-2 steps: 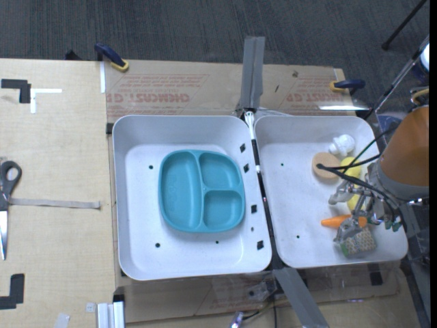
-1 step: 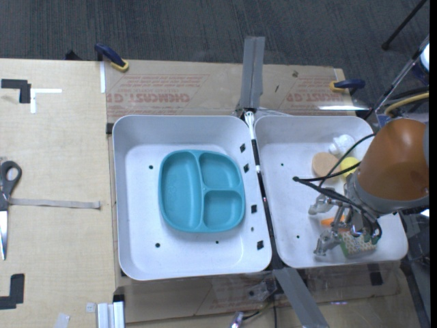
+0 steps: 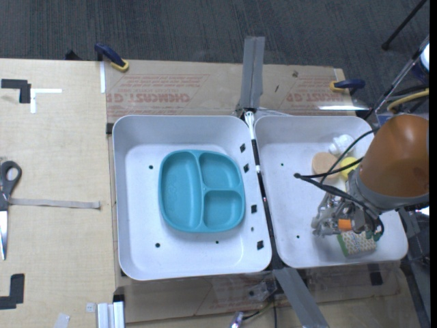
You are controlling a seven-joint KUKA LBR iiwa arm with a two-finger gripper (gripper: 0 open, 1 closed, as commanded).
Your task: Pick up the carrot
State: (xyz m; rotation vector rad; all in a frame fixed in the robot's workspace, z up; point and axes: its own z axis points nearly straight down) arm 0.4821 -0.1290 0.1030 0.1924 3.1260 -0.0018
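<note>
Grey gripper (image 3: pixel 336 219): seen low in the right bin, near its front wall, directly below the wrist; whether it is open or closed cannot be told from this slant.
Carrot (image 3: pixel 345 223): a small orange piece, seen right against the gripper's lower end inside the right bin; whether it is gripped cannot be told.
Speckled item (image 3: pixel 358 243): pale and dotted with a green edge; found just in front of the carrot, close to the bin's front rim.
Arm (image 3: pixel 399 157): grey, capped by a broad orange band; brought in from the right and held over the right bin's right half, with dark cables looped toward the gripper.
Tan disc (image 3: pixel 322 162): laid flat toward the back of the right bin, apart from the gripper.
Yellow item (image 3: pixel 348 166): placed just beside the tan disc, partly hidden by the arm.
White item (image 3: pixel 339 144): small and crumpled in look; set behind the tan disc, near the back wall.
Right bin (image 3: pixel 287 203): shallow, white; its left half is bare floor.
Left bin (image 3: pixel 136 203): shallow, white; set edge to edge with the right bin.
Teal plate (image 3: pixel 202 191): divided into three compartments; laid flat at the middle of the left bin.
Cardboard sheet (image 3: pixel 171 87): spread under both bins, printed in red.
Scissors (image 3: pixel 7 183): laid on the bench at the far left.
Bench (image 3: pixel 54 251): pale wood, marked with black tape corners.
</note>
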